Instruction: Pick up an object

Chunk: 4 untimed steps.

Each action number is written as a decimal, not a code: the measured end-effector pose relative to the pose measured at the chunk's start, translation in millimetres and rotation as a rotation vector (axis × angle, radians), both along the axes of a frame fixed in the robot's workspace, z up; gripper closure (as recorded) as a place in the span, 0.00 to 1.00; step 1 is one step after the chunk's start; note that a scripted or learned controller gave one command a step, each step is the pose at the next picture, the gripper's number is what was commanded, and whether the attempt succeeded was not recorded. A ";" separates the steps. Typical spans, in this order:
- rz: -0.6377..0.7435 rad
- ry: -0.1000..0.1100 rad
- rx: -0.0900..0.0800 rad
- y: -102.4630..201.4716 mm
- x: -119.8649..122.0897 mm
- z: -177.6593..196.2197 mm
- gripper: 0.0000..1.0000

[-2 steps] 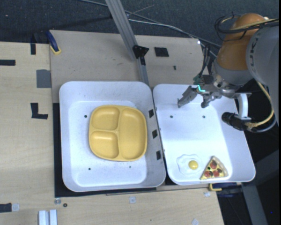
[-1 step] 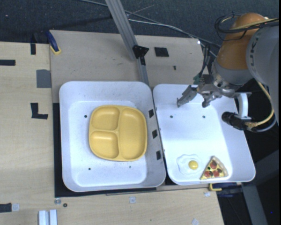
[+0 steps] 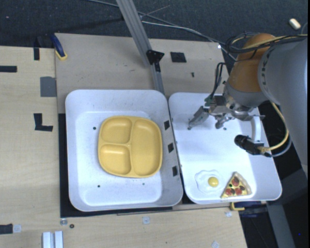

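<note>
gripper: spread open, holding nothing, over the far part of the right bin
fried egg: near end of right bin
pizza slice: just beside the egg
progress: nothing picked yet; descent, grasp and lift all remain

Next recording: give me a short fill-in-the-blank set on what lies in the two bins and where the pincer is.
1. The yellow divided plate lies in the ____ bin.
2. The plate has ____ compartments.
3. Next to the toy fried egg, in the right bin's near corner, lies a toy slice of ____.
4. The pincer hangs over the ____ bin.

Missing words: left; three; pizza; right
</note>
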State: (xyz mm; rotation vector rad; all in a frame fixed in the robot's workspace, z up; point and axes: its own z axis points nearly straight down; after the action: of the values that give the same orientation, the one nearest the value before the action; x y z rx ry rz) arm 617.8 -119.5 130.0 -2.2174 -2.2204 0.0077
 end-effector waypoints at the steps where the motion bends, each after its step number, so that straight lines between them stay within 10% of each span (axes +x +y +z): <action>1: 0.001 -0.007 -0.002 0.2 0.5 -46.3 0.00; 2: 0.001 -0.011 -0.004 -0.2 1.9 -32.8 1.00; 4: 0.000 -0.009 0.000 -11.5 9.5 58.6 1.00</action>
State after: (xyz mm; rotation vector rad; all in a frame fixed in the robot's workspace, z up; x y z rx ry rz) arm 627.3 -131.0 188.7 -2.2217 -2.2252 -0.0018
